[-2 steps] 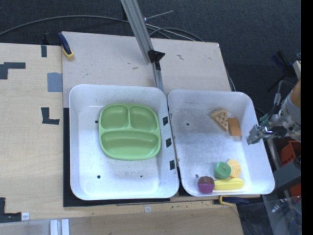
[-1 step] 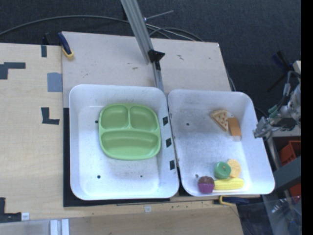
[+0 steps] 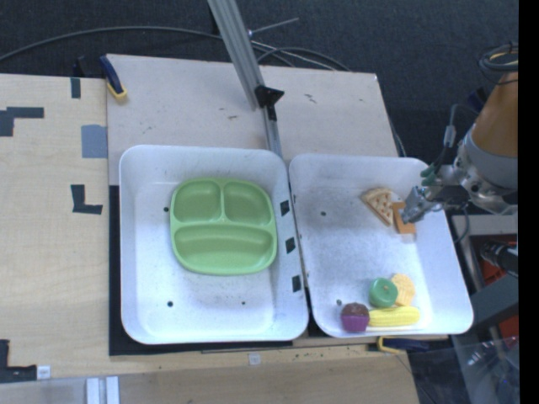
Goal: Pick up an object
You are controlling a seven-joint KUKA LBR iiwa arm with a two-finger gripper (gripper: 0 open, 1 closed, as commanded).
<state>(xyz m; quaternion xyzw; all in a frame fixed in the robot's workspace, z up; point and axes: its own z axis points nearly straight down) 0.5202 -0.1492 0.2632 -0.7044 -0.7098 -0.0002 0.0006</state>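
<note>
My gripper (image 3: 410,215) hangs over the right part of the right bin (image 3: 337,242), its tip right at an orange block (image 3: 405,224). A tan pizza-slice toy (image 3: 379,202) lies just left of that block. Whether the block sits between the fingers is hidden by the gripper body. At the bin's front right lie a green round toy (image 3: 383,292), a yellow corn cob (image 3: 393,316), a purple-and-red round toy (image 3: 354,316) and an orange-yellow piece (image 3: 405,288).
The left bin (image 3: 143,310) holds a green divided plate (image 3: 224,225). A grey metal pole (image 3: 240,45) slants in from the top to the bins' shared rear edge. A blue-and-yellow tool (image 3: 112,77) lies on the bench at the back left.
</note>
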